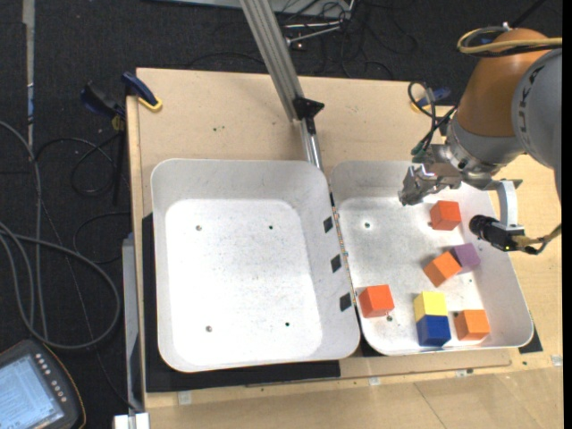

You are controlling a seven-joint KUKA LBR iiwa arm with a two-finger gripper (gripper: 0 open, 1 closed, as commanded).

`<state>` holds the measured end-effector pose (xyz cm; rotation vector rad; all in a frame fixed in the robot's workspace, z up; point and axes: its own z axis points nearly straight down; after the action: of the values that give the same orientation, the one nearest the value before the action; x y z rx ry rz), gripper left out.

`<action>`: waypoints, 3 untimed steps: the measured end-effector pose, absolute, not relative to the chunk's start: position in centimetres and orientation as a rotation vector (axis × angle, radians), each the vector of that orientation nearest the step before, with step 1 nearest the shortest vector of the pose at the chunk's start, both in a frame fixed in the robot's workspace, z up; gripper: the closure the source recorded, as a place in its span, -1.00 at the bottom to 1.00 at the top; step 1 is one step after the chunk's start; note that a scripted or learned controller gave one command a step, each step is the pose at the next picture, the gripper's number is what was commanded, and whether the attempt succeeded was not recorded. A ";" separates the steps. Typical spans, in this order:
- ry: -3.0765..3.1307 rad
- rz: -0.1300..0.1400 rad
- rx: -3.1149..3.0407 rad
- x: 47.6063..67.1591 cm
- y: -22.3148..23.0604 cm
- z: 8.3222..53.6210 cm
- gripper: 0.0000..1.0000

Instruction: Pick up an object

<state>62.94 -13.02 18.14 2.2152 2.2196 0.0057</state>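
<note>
A: Where's my gripper [413, 189]?

B: Far end of the right bin [386, 179], just left of an orange cube [445, 214]. Finger state, I cannot tell.

A: Risk?

B: Descending offset, nudging the cube aside.

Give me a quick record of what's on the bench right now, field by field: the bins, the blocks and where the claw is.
left bin: white, no blocks in it
right bin: white, holds all the blocks
orange blocks: four, at
purple block: touching an orange one
yellow block: against the blue block
claw: over the right bin's far part, left of the nearest orange block, nothing seen held
</note>
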 end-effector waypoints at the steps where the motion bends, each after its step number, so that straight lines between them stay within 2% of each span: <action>1: 2.219 0.006 2.214 63.1 -13.0 23.5 1.00; 2: 2.229 0.005 2.212 63.3 -7.6 24.6 1.00; 3: 2.233 0.001 2.214 63.5 -1.4 23.7 1.00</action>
<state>63.51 -1.41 23.69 2.2137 2.2328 0.0014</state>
